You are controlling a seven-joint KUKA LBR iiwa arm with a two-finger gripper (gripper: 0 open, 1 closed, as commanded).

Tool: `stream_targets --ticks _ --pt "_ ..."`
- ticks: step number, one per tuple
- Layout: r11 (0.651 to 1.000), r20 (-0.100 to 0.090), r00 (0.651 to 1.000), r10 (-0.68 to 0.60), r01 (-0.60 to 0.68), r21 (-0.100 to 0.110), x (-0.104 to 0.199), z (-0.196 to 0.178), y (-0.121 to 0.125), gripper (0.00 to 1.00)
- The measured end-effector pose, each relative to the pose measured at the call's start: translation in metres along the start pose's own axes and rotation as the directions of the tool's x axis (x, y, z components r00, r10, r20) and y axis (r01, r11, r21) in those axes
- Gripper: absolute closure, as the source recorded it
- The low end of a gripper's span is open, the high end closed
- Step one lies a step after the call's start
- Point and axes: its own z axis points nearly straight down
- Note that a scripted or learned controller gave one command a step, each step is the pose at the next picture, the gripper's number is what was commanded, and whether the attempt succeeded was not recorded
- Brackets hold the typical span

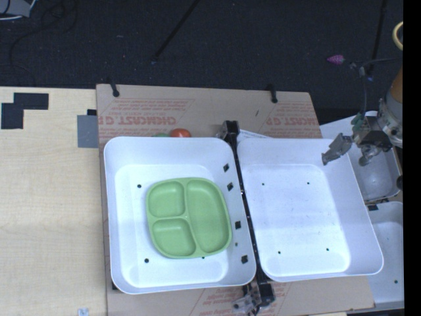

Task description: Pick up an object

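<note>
- While a green divided plate point(189, 217) lies flat in the left bin point(125, 157), the right bin point(368, 242) sits alongside it on the counter point(46, 203).
- It looks like light, stiff, smooth plastic, likely slippery; its raised rim or a divider ridge seems the best place to pinch.
- At the right bin's far right corner, the gripper point(352, 145) hovers, well apart from the plate.
- Whether its fingers are spread or closed cannot be told; nothing shows between them.

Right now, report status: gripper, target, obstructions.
Gripper over right bin's upper right rim, nothing between its fingers. Green divided plate flat in left bin. Nothing on the plate.
</note>
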Motion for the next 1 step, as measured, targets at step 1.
stream_targets --ticks 1 --pt "1.000 0.003 1.000 -0.003 0.003 -0.013 0.0005 -0.0078 0.0018 0.00"
